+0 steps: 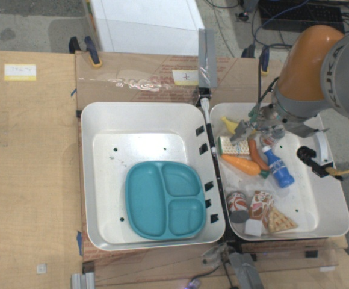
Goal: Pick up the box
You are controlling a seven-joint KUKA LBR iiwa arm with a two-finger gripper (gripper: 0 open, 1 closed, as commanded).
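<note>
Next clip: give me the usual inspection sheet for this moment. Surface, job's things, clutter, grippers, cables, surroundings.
Surface: two white bins side by side, left bin and right bin, on a brown bench.
Job's things: a small box lies near the right bin's left wall, beside the carrot.
Clutter: teal divided tray in the left bin; in the right bin a banana, carrot, blue bottle, a sausage-like piece and several small food items near the front edge.
Grippers: gripper hangs over the right bin's back part, above the box; jaw state unclear.
Cables: black cables on the floor behind the bench.
Surroundings: white cabinet behind the bins; blue clamps on the bench edge.
</note>
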